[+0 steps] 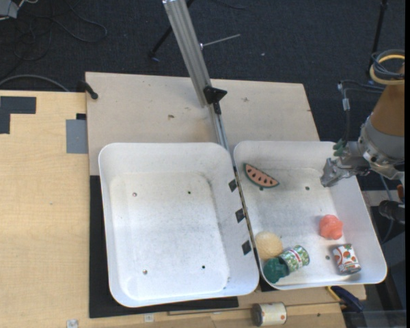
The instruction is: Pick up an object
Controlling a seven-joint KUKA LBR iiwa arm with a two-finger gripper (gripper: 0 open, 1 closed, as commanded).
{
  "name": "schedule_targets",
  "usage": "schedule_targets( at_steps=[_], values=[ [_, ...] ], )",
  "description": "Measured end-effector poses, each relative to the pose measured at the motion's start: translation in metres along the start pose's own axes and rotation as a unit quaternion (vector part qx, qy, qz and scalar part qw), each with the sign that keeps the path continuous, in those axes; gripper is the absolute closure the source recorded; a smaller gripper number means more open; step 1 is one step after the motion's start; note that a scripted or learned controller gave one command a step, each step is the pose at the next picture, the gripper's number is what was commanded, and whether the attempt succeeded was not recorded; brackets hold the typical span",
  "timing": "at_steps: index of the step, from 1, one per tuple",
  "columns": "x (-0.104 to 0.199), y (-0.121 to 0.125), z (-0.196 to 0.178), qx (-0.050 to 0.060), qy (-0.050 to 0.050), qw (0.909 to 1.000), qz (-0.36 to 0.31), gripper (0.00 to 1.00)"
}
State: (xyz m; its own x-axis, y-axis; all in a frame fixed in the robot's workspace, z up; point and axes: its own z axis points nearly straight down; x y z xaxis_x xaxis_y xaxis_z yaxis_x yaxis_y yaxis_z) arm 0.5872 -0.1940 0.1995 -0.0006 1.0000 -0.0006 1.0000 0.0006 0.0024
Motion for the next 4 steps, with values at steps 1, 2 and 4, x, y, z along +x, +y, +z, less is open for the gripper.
schedule_targets(
  at_steps=[1, 2, 4],
  values=[
    [-0.001, 0.001, -0.050, -0.001, 0.000, 1.0000, 0.000, 1.00],
    [0.052, 0.008, -0.056, 0.002, 0.001, 1.0000, -0.002, 1.00],
    [0.161, 0.015, -0.060, 0.003, 0.002, 1.0000, -0.002, 1.00]
  ],
)
